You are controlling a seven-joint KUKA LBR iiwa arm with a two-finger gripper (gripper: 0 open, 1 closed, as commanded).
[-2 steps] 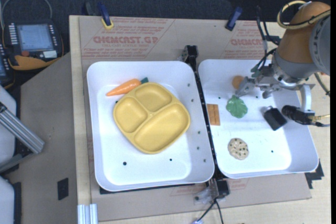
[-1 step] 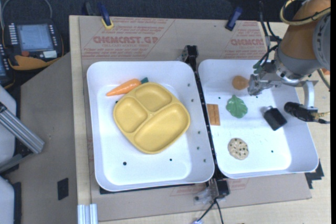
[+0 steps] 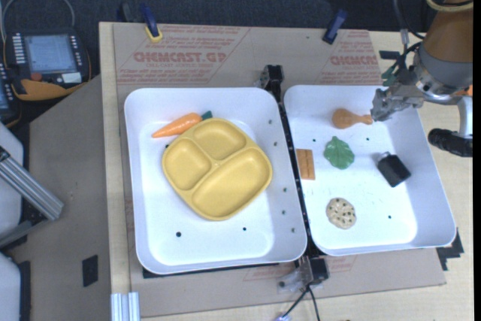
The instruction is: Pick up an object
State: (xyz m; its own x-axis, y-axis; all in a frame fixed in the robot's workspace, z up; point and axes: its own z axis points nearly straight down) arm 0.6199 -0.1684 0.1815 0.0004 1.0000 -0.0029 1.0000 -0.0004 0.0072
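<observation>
arm reaches in from the right, gripper [image 3: 381,107] low beside the drumstick [image 3: 347,117]; finger state unclear

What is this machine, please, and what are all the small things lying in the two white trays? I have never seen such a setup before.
It is a robot arm, grey with an orange band, reaching in from the right. One fixed camera looks down at a slant.

The left bin holds a yellow divided plate and a toy carrot at the plate's upper edge. The right bin holds a toy chicken drumstick, a green broccoli-like piece, a cookie, a small orange block and a black block.

The gripper sits at the drumstick's thin end. I cannot tell whether it holds it.
</observation>
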